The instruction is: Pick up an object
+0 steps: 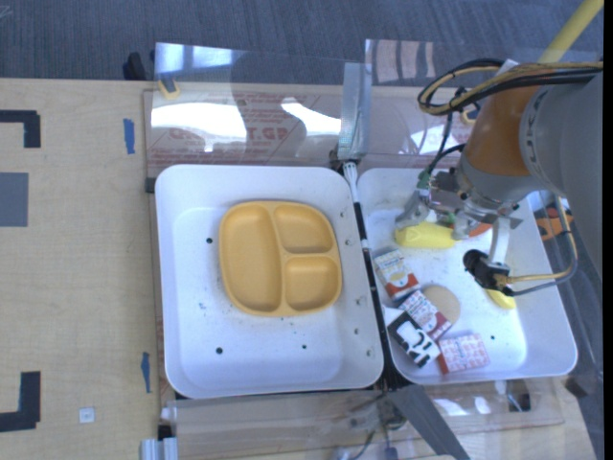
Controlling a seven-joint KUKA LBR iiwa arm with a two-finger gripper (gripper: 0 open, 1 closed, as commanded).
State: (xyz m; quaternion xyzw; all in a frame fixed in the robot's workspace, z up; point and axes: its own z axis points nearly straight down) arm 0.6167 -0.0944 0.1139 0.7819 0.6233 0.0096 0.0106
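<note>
Item: KUKA arm (536,132), grey with orange band, reaching in from the right over the right bin (551,348).

Step in hand: the approach and descent phase is judged to be under way. The gripper (450,220) is lowered close over a yellow banana-like object (424,237) at the upper left of the right bin. Nothing is seen lifted. The state of the hand cannot be told (the wrist body hides it).

Next move: a closing around the yellow object, then a straight lift, is judged to be called for.

Surroundings, right bin: 1 small red-and-white packet (396,274), 1 round tan item (442,302), 1 black-and-white piece (410,339), 1 red patterned packet (465,353), 1 small yellow piece (500,298) near a black cable end.

Surroundings, left bin (187,333): 1 yellow divided plate (280,257), 3 compartments, lying flat.

Obstructions: the bin divider stands just beside the target, and the red-and-white packet lies near its lower side.
</note>
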